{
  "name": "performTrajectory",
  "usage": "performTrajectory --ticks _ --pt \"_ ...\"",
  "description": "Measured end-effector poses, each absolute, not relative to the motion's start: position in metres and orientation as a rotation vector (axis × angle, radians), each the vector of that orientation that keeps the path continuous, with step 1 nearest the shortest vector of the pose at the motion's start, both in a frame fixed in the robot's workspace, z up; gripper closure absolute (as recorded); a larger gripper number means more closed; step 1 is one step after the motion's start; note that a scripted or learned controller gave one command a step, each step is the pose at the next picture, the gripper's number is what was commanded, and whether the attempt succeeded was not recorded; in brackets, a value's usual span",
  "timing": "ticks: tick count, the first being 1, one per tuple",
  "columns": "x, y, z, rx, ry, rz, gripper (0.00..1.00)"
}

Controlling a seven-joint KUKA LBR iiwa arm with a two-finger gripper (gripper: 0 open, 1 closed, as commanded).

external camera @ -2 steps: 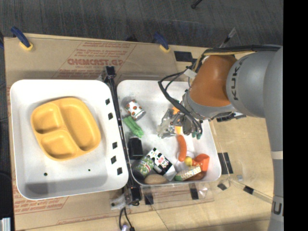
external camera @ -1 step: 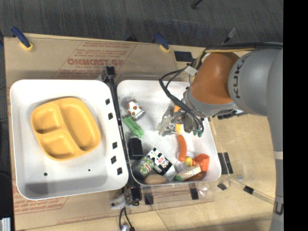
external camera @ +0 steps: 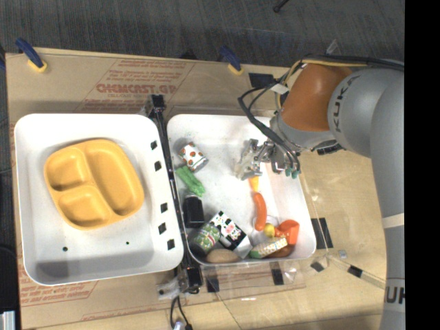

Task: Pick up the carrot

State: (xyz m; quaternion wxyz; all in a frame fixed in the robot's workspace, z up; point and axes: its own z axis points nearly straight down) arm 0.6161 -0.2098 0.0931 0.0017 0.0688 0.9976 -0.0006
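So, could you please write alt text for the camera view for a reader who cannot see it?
The grey arm's claw hangs in the right bin, just above the far end of the orange carrot, which lies among toy foods. The left bin holds a yellow divided tray.

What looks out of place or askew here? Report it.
Nothing looks spilled or broken. The right bin is cluttered: toys are heaped in its near corner, with the cow-patterned carton tipped on its side. The carrot lies loose, just below the gripper. The yellow divided tray sits slightly skewed in the left bin.
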Motion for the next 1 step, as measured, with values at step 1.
performTrajectory --ticks 1 --pt "0.6235 -0.1522 0.2024 0.444 3.096 0.0 1.0"
